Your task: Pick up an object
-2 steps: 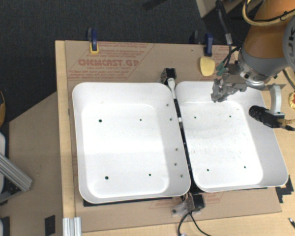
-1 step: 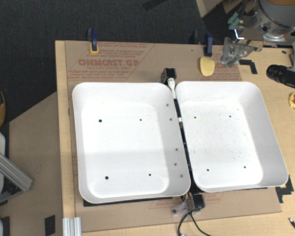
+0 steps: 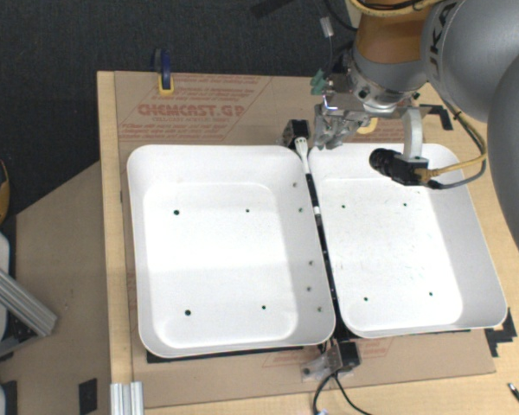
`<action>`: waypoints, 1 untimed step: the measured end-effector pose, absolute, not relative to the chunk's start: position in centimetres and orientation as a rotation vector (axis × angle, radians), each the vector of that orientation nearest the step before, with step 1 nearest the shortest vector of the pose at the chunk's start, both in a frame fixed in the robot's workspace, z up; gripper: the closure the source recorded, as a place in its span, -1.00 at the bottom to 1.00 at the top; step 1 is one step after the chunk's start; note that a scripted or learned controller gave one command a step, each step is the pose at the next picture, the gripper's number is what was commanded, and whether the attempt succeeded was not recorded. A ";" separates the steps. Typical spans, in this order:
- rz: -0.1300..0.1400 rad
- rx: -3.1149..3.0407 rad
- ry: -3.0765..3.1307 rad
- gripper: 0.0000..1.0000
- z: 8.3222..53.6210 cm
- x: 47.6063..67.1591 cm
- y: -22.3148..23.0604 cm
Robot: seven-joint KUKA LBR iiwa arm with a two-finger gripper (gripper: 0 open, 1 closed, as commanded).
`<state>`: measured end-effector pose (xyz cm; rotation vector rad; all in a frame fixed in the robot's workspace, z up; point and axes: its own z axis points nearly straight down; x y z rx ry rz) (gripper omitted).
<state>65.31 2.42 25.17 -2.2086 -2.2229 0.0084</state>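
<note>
My gripper [image 3: 331, 133] hangs under the grey wrist with the orange band, at the far left corner of the right bin [image 3: 467, 258], close to the seam between the two bins. It sits low over the bin's back rim. The left bin [image 3: 147, 232] lies beside it, and its white floor bears a few small dark dots. The right bin's floor has the same dots and faint speckles.
Both bins rest on a brown board [image 3: 208, 111] with red lettering. A blue clamp [image 3: 163, 69] holds the board's far edge. A black clip [image 3: 294, 134] sits at the bins' far junction and a cable connector [image 3: 333, 361] at the near one. An aluminium bar [image 3: 17, 299] lies at the left.
</note>
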 end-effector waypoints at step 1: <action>-0.010 -2.207 -2.234 1.00 26.3 66.4 14.3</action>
